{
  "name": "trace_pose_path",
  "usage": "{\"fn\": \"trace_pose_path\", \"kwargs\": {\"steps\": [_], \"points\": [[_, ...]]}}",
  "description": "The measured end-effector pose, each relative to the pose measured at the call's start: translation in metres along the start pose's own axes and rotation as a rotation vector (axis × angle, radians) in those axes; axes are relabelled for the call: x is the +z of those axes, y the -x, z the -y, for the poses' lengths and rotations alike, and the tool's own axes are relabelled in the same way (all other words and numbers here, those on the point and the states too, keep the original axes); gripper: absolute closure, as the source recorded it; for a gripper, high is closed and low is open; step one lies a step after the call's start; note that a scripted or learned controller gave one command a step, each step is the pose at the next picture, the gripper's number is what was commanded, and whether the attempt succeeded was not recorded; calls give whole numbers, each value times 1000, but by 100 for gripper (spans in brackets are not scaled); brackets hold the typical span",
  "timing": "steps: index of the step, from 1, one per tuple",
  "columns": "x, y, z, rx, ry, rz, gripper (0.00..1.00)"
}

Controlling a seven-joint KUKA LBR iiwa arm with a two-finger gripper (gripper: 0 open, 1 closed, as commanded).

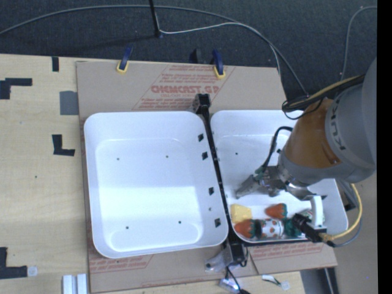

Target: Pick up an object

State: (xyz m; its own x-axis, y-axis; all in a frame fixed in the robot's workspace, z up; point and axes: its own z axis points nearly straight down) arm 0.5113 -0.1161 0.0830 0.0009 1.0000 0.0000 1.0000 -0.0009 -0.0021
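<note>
Robot at work: a grey KUKA arm [346, 127] with an orange band [309, 143] is reaching in from the right over the right bin [245, 127], 1 of 2 shallow white bins sitting side by side on a cardboard-covered tabletop [177, 84]. Its tool [248, 187] is hanging low over the bin floor, close to the divider and pointing toward the left bin [147, 182]. From this angle it cannot be told whether the tool is released or clenched.

4 small objects are lying bunched along the near wall of the right bin, all on the near side of the tool. A yellow object [241, 212] is lying closest, just beside the tool's tip but apart from it. A red object [244, 228] is sitting against the near rim, touching the yellow one. An orange object [276, 211] is lying to the right, beneath the wrist, and a white-and-red object [268, 228] is resting beside the red one. 2 blue clamps [125, 59] are gripping the cardboard's far edge
</note>
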Motion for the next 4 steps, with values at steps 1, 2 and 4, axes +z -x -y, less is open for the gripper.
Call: {"fn": "trace_pose_path", "kwargs": {"steps": [1, 2, 4], "points": [[-14, 64, -62, 1, 3, 1, 0], [-14, 40, -11, -1, 0, 0, 0], [-3, 15, -57, -5, 4, 0, 0]]}}
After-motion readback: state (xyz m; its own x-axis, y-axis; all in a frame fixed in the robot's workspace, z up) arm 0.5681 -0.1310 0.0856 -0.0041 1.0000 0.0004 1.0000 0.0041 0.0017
